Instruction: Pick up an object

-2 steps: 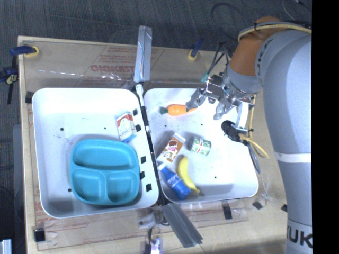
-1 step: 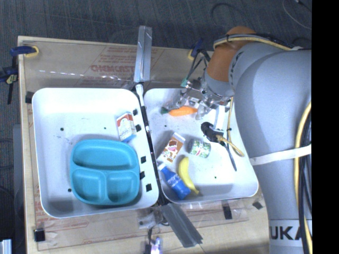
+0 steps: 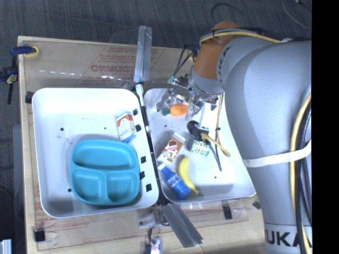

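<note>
My gripper (image 3: 183, 103) hangs low over the far end of the right bin (image 3: 233, 181). A small orange object (image 3: 179, 110) lies right at its tip, partly covered by the gripper's metal parts. Whether the orange object is held or only rests on the bin floor cannot be told from this angle. Nearer in the same bin are a yellow banana (image 3: 184, 173), a blue bottle (image 3: 174, 183), a printed snack packet (image 3: 171, 151) and a green and white packet (image 3: 200, 148).
A black-headed tool (image 3: 194, 127) and thin sticks (image 3: 219, 146) lie just below the gripper. The left bin (image 3: 47, 120) holds a blue divided tray (image 3: 106, 171) and a small red and white carton (image 3: 125, 126). The arm's grey body covers the bench's right side.
</note>
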Motion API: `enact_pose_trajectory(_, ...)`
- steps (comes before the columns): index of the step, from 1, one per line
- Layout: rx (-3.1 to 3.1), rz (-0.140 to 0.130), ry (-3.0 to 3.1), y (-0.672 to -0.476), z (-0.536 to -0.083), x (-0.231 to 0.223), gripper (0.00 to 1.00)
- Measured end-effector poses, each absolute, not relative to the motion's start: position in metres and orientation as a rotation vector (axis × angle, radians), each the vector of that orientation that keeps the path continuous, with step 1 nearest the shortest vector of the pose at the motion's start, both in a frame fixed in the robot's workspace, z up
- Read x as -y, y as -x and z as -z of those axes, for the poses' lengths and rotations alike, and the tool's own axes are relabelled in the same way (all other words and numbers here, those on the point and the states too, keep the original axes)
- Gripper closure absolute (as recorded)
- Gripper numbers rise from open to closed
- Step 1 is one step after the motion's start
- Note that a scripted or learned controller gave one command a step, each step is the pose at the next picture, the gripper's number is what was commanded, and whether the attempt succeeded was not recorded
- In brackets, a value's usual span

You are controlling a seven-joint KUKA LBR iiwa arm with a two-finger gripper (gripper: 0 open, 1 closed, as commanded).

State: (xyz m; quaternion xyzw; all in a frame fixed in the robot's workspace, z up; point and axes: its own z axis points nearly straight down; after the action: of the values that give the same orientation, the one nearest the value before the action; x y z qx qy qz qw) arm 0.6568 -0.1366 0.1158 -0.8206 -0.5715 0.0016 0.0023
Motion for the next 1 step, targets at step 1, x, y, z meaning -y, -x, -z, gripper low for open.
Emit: enact_pose_trajectory(1, 1.835, -0.005, 2.545, -0.6564, -0.0919, 0.1749, 0.0)
